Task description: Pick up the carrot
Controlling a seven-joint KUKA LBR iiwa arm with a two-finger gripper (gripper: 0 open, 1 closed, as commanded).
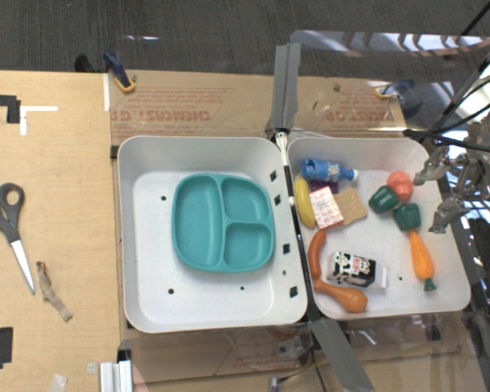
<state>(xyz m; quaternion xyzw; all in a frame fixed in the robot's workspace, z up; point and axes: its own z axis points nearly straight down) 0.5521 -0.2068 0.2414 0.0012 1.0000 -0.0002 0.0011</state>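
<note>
Camera view: the carrot (422,259) lies in the right bin (367,144), near its right wall — orange body, green end toward the front corner, just below a green pepper (407,216). My claw (438,193) sits at that bin's right edge (apart from the carrot); whether its fingers are parted, I cannot tell. Left bin (147,300) holds a teal tray (223,222).

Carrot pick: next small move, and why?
Probably bring the tool inward and down over the carrot. The carrot lies untouched near the right bin's right wall, green end toward the front; the tool sits at the bin's right edge, beside and above it.
</note>
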